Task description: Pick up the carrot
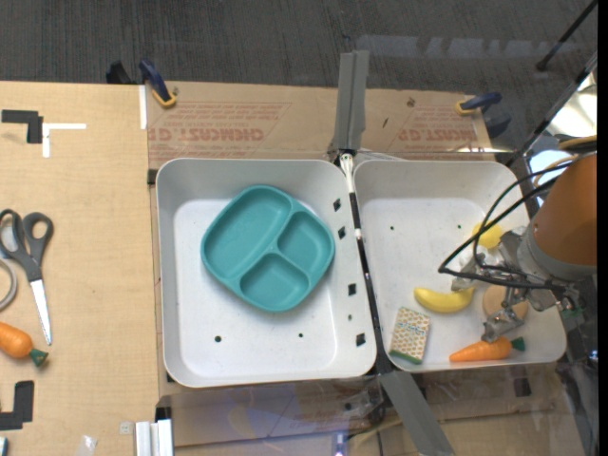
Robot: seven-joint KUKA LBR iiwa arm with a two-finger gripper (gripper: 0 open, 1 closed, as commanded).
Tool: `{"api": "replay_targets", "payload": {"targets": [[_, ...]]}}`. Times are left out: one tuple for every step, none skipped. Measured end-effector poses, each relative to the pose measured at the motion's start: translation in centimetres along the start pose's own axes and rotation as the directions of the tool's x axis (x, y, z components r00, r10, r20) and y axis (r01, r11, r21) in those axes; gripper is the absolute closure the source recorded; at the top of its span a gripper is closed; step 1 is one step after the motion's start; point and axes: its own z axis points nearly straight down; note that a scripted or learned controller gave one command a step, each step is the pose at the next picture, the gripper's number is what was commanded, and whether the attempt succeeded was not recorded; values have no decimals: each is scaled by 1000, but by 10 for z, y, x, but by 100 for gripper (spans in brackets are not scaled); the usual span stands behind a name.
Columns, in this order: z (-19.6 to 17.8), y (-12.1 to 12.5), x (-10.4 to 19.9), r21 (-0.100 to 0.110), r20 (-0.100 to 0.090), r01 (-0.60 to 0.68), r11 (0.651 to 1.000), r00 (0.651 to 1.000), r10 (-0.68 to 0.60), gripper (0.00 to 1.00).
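Camera view: I see the arm (570, 226) reaching into the right bin (418, 198), its hand (502, 323) low at the bin's near right corner, just above the carrot (483, 351). The carrot lies flat on the bin floor near the front wall, green end to the right; nothing shows it between the fingers. I cannot tell whether the hand is spread or pressed together. A banana (445, 299) lies just left of the hand, a small patterned packet (410, 335) below it, a tan object (495, 301) partly under the wrist. The left bin (180, 274) holds a teal divided plate (269, 247). On the surface (85, 207) to the left lie scissors (28, 264) and a second carrot (17, 342).
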Motion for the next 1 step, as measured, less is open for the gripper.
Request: {"api": "replay_targets", "payload": {"targets": [[6, 8, -8, -8, -23, -235, 972, 972, 235, 0]]}}
